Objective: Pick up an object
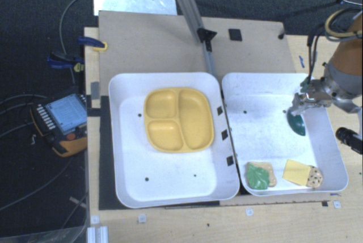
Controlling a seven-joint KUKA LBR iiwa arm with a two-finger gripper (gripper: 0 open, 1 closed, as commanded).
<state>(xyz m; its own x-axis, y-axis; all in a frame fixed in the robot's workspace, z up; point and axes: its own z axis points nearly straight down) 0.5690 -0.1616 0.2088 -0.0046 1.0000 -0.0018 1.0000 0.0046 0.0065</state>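
My gripper [299,107] hangs over the right side of the right bin [266,88], coming in from the arm at the right edge. A dark teal object [297,124] sits directly at the gripper's tip, touching or just below it; I cannot tell whether it is held or lying on the bin floor. Along the front wall of the same bin lie a green piece on a tan slice [259,175] and a yellow wedge [297,172] with a speckled cookie [315,178] beside it.
The left bin [130,179] holds a yellow divided plate [178,120]. A grey pole [187,0] slants across the back. Cables, clamps and a handheld device [62,120] lie off the bench to the left.
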